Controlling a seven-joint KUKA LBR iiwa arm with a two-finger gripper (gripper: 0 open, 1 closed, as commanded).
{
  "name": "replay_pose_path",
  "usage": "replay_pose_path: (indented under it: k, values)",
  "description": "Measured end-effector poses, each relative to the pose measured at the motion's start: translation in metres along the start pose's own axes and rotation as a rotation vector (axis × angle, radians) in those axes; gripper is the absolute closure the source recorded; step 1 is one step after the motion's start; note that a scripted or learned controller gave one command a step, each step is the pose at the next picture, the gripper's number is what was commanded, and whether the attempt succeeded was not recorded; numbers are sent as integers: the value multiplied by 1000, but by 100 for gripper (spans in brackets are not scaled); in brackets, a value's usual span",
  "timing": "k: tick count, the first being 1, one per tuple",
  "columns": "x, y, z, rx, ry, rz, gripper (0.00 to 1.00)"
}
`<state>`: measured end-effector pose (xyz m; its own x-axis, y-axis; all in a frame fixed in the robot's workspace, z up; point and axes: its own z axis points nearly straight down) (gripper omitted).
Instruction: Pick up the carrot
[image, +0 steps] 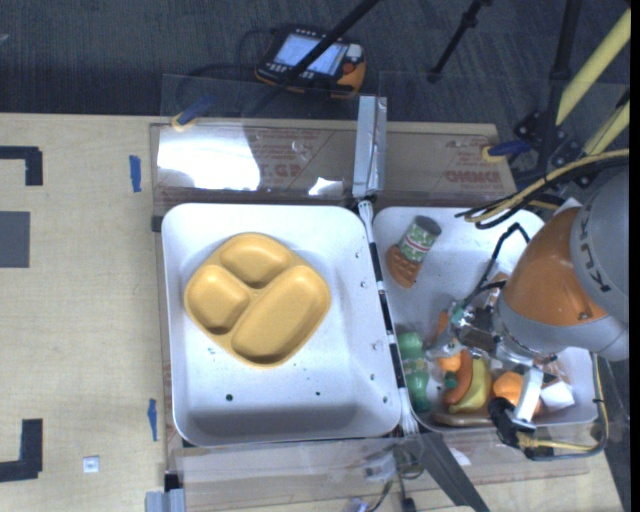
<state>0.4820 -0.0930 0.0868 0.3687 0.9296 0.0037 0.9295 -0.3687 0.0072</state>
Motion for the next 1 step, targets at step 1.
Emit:
replay_pose_path:
  k: [1]
  values:
    - [-1, 1, -13, -7, -1, 5, 100]
